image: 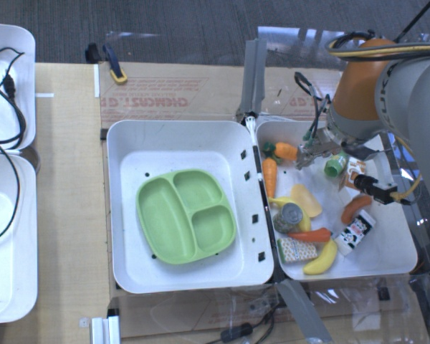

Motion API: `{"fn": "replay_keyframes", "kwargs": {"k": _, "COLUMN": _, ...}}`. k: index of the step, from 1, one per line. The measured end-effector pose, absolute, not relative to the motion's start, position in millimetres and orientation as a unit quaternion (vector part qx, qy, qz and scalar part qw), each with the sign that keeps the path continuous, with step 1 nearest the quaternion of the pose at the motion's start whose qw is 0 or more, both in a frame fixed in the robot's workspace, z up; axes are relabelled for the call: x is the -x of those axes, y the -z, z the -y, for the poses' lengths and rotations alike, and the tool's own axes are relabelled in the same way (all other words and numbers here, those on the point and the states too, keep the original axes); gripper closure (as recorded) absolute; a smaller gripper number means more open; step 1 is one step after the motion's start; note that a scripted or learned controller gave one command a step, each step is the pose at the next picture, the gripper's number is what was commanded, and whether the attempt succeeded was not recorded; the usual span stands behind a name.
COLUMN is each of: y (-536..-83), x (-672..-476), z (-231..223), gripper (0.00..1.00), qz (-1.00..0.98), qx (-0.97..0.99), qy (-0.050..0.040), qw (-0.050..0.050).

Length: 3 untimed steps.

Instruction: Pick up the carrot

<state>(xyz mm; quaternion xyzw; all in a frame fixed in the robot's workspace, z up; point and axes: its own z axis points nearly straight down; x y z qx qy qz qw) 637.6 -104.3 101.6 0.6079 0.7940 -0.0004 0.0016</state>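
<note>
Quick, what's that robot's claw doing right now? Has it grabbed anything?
Gripper: over the right bin, beside a carrot; open or closed cannot be told.

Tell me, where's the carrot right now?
The carrot lies in the right bin, along its left wall beside the divider between the bins, just below a smaller orange vegetable with a green top and left of the gripper.
</note>
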Motion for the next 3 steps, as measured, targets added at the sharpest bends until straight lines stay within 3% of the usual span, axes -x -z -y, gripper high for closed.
{"fn": "replay_keyframes", "kwargs": {"k": 1, "y": -192, "x": -648.0, "z": 52, "gripper": 1.0, "qz": -0.775, "qx": -0.632, "qy": 0.0003, "qw": 0.001}}
{"fn": "replay_keyframes", "kwargs": {"k": 2, "y": -192, "x": -647.8, "z": 52, "gripper": 0.0, "qz": -0.775, "qx": -0.631, "qy": 0.0006, "qw": 0.001}}
{"fn": "replay_keyframes", "kwargs": {"k": 3, "y": -162, "x": -658.7, "z": 101, "gripper": 0.0, "qz": -0.748, "qx": -0.663, "qy": 0.0008, "qw": 0.001}}
